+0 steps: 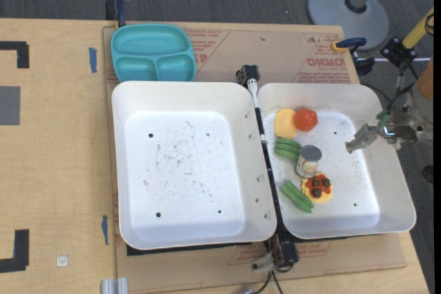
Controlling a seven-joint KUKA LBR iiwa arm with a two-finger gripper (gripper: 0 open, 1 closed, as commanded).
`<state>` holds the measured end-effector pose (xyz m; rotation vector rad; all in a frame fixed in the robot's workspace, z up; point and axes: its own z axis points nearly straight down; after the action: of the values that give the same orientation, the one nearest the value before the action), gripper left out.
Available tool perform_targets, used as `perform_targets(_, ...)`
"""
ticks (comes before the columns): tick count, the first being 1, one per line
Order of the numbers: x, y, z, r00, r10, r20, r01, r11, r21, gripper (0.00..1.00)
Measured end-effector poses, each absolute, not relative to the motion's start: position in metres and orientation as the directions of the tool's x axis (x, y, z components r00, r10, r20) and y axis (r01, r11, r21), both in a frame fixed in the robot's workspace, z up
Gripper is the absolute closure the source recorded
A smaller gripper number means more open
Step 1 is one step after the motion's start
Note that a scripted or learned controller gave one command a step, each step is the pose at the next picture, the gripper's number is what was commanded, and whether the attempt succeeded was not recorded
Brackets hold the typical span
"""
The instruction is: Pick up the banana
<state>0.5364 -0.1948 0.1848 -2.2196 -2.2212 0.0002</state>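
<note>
Whether the jaws are open or closed cannot be told from here; the gripper (360,141) is a small grey shape above the right bin (393,210), near its right wall, with nothing visibly between its fingers. The arm reaches in from the right edge, low and roughly level, with cabling and dark fittings bunched behind the wrist.

The toys all sit in the left half of the right bin, close to the divider where the two bins meet. A pale yellow piece (284,123), which may be the banana, though its shape is hard to read, lies near the bin's upper left, touching a red tomato (305,119) on its right. Below it sit a green pod (287,149), a small tin can (308,160), a yellow and red toy (318,188), and another green pod (297,196) nearest the front.

The right half of that bin's floor is open white surface between the gripper and the toys. The left bin (131,169) shows only faint scuffs. A teal divided tray (152,51) rests behind it on the bench.
</note>
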Motion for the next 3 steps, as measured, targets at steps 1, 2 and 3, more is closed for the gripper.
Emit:
perform_targets(1, 0.497, -0.147, 0.111, 0.312, 0.950, 0.002, 0.950, -0.312, -0.004, 0.00)
perform_targets(2, 0.483, -0.095, 0.089, 0.469, 0.883, 0.002, 0.883, -0.469, 0.014, 0.00)
perform_targets(3, 0.483, -0.095, 0.089, 0.470, 0.883, 0.002, 0.882, -0.470, 0.014, 0.00)
